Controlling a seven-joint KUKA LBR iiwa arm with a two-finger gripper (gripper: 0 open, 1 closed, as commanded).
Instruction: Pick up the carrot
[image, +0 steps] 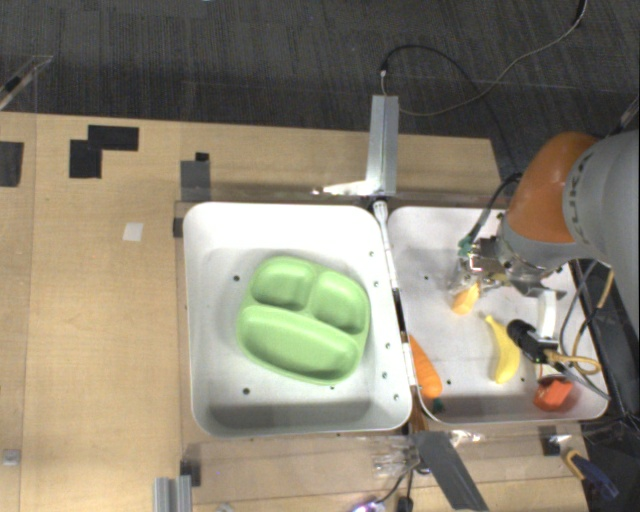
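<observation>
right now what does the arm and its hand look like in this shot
The arm is bulky, rounded and grey, with an orange band above the wrist. Dark cables run along it. The hand is a small, dark metallic assembly with bits of green showing.
</observation>
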